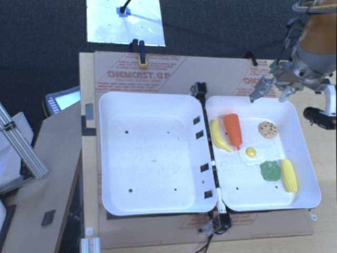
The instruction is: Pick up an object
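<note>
light wooden counter [88, 83], seen from above at a slant. printed cardboard sheet [174, 70] spread flat over most of it, red lettering along the far strip. two shallow white bins side by side on the sheet, touching along the middle: left bin [152, 152], right bin [295, 194]. black clips along the shared seam [202, 136]. yellow-and-black clamp [141, 54] at the far edge of the sheet, gripping it. silvery square plate [125, 15] beyond the counter on dark floor, small blue piece on it.
</note>
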`<action>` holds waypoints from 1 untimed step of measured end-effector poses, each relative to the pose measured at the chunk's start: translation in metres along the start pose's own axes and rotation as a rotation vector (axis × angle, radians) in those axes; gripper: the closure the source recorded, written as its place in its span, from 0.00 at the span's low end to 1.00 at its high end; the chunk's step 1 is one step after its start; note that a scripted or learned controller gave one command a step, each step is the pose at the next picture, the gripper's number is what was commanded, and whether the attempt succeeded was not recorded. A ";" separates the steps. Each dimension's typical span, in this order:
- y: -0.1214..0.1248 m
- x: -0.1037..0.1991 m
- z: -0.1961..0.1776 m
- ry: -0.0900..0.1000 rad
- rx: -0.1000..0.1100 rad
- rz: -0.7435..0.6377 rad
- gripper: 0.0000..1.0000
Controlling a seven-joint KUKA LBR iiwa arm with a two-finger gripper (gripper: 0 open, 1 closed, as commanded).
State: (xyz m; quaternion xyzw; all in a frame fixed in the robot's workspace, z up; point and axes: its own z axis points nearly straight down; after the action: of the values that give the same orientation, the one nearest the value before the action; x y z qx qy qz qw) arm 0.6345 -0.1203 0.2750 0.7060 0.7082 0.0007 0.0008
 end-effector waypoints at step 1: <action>-0.013 0.051 0.067 0.003 0.007 -0.005 0.00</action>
State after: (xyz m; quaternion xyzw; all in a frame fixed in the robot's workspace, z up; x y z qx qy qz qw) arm 0.6218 -0.0695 0.2080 0.7042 0.7100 -0.0006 -0.0026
